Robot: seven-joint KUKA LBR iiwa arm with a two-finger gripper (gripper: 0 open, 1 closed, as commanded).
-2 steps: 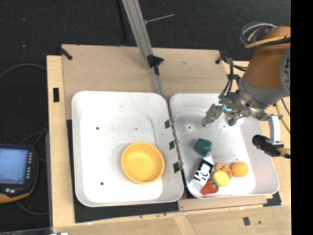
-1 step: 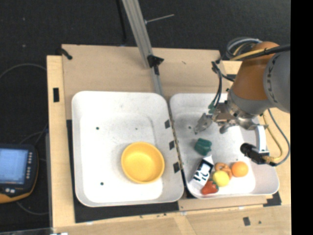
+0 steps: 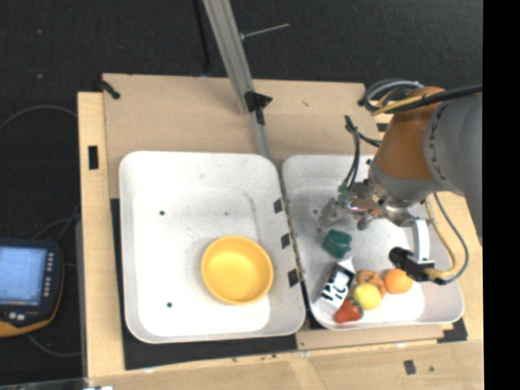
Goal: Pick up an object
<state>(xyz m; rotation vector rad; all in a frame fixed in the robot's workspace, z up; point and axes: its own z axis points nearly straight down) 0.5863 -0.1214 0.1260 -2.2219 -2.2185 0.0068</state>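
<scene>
Claw: the metal two-finger claw [image 3: 340, 211] hung low in the right white bin [image 3: 309, 177], right of centre frame; whether clenched or released could not be told.
Nearest thing: a small dark-green cup [image 3: 336, 240] lay just below the claw.
Lower right: black-and-white carton [image 3: 336, 285], yellow, orange and red fruits crowded together.
Open room: the left white bin [image 3: 162, 193] held a yellow plastic bowl [image 3: 236, 269].

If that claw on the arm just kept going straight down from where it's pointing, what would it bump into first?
Most likely the small green block, which lies just below the gripper in the right bin. Depth is hard to judge from above, so it might meet the floor beside it.
</scene>
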